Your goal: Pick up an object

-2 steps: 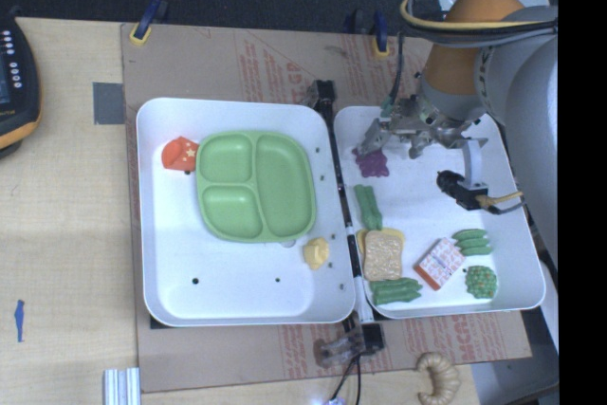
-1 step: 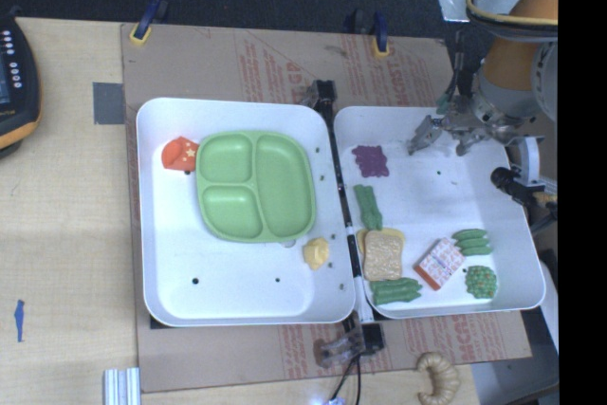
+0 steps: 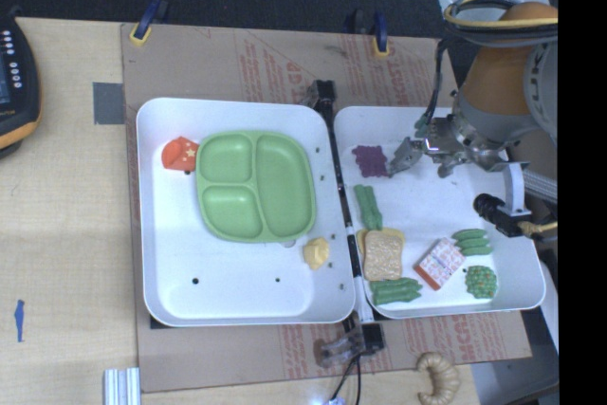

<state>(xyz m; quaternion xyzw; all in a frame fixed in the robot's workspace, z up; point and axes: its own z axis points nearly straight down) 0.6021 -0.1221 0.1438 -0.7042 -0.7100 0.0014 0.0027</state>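
Right now the gripper hangs over the upper part of the right bin, at the right of the frame, its two dark fingers spread apart and pointing down toward the bin floor with nothing between them. The thing nearest to it is the purple toy, a small lumpy piece lying just to the left of the gripper in the picture, close beside the left fingertip but apart from it. No long axis shows on this piece; it looks roughly as broad as it is tall, so the approach angle matters little. What matters is the offset: the piece lies leftward of the gripper and not under it, so the coming move, as I judge it, calls for a short shift toward the left of the frame before any descent.

Farther down the same bin lie other candidates: a green bean pod with its long axis running up and down the frame, a slice of bread, a second green pod lying crosswise along the lower rim, a red and white packet, and a green cluster at lower right. All of these sit well below the gripper in the picture. The left bin holds a green divided plate.
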